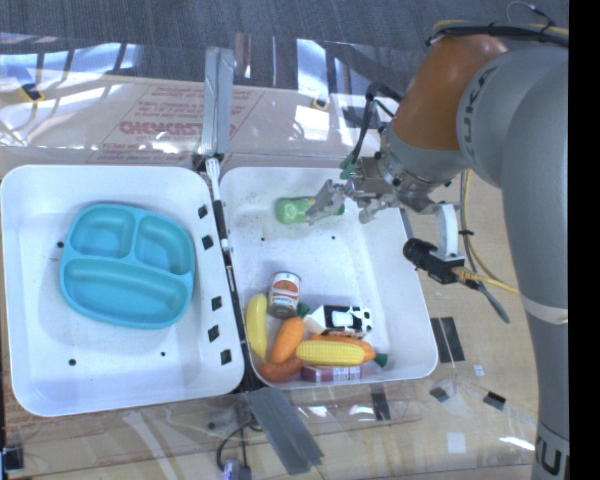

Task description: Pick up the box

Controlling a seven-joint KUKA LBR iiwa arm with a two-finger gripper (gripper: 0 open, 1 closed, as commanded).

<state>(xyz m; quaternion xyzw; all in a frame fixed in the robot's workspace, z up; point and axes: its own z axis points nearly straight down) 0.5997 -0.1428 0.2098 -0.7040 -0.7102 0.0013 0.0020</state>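
A small black-and-white patterned box [346,318] lies near the front of the right bin [400,298], beside a corn cob [332,350]. Under the corn a magenta box edge [332,373] peeks out. My gripper [345,208] hovers over the back part of the right bin, well behind the boxes. Its fingers [325,204] stand open with nothing between them. A green object [294,209] lies just left of the fingertips.
A can [284,293], a banana [255,326] and a carrot [286,340] crowd the front of the right bin around the boxes. A blue divided plate [128,264] sits in the left bin [30,368]. A hinge ridge [218,258] divides the bins.
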